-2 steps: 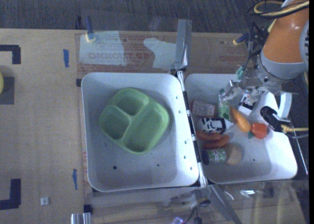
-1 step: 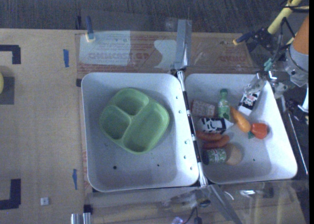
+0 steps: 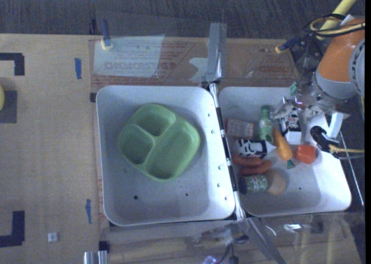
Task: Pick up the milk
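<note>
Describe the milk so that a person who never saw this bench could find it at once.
Look in the right bin, the one that holds the toy food. Near its left wall, just above a red sausage, lies the milk. It is the one white carton with black cow patches; the box above it is brown.

lab | robot arm [image 3: 342, 60] over white bins [image 3: 110, 158] (taped bench [image 3: 46, 141])

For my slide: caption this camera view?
Gripper poised over the right bin, milk carton lying among toy food, untouched.
</note>
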